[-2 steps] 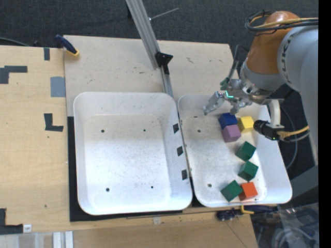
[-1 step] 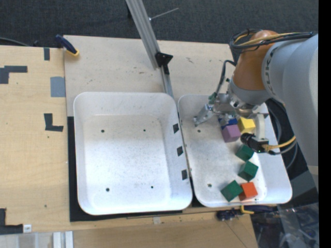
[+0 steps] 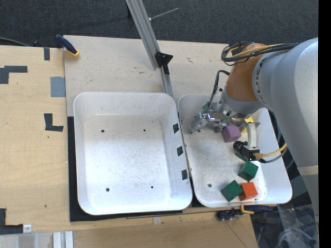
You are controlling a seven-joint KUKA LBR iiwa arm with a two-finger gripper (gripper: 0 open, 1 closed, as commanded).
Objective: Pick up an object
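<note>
Arm (image 3: 282,76) comes in from the right, grey w/ orange band (image 3: 243,79), wrist bent down over the right bin (image 3: 207,154). Gripper (image 3: 199,122) sits low in that bin's upper part, near the divider btwn the two bins. Fingers: can't tell if wide or narrow, metal bits too small and blurred; nothing visible btwn them. Objects all in the right bin: purple block (image 3: 230,133) just beside the gripper on its right, apart from the tips; small yellow piece (image 3: 251,120) partly hidden under the wrist; dark green block (image 3: 250,170) lower down, close to a black-and-yellow cable (image 3: 258,155); another green block (image 3: 231,190) touching an orange block (image 3: 249,190) by the bin's bottom rim. Left bin (image 3: 126,154) sits alongside on the desk (image 3: 31,138). Metal rail (image 3: 145,27) runs diagonally down to the bins' top edge.
</note>
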